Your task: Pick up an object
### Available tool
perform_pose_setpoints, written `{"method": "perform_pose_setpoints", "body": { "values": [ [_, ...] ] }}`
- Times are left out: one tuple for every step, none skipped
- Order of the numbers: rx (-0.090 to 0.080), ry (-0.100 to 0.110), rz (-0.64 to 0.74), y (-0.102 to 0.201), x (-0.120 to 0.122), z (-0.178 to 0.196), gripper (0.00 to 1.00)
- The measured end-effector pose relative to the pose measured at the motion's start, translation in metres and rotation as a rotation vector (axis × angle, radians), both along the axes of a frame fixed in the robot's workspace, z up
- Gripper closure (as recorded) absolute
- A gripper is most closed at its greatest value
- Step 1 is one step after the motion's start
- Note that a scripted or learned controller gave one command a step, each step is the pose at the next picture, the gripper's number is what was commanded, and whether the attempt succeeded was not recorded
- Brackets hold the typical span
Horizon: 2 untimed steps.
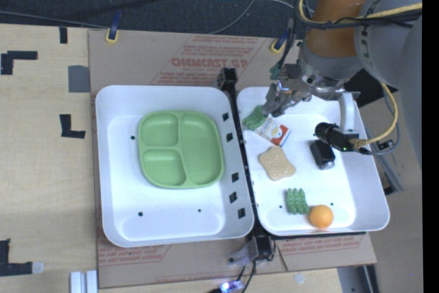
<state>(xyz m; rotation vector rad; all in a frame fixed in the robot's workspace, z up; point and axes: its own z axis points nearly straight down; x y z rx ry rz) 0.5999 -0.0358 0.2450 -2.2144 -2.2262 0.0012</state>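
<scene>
Camera view: the gripper (276,101) hangs over the far-left corner of the right bin (363,195), just above a green packet (254,120) lying beside a red-and-white sachet (277,132); whether its fingers are spread or pressed together cannot be told. The packet's long axis runs diagonally, near-left to far-right. A good grasp would likely straddle the short axis, clear of the bin wall and sachet.

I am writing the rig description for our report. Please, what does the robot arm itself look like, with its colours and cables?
The arm is grey with a large rounded orange band above the wrist. Yellow and dark cables loop around it. The gripper is a small grey metallic assembly.
</scene>
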Motion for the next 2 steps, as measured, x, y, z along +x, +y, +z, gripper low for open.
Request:
{"method": "perform_pose_setpoints", "body": {
  "values": [
    [0.0,0.002,0.0,0.054,-0.017,-0.016,1.0],
    [0.0,0.002,0.0,0.096,-0.036,-0.022,1.0]
  ]
}}
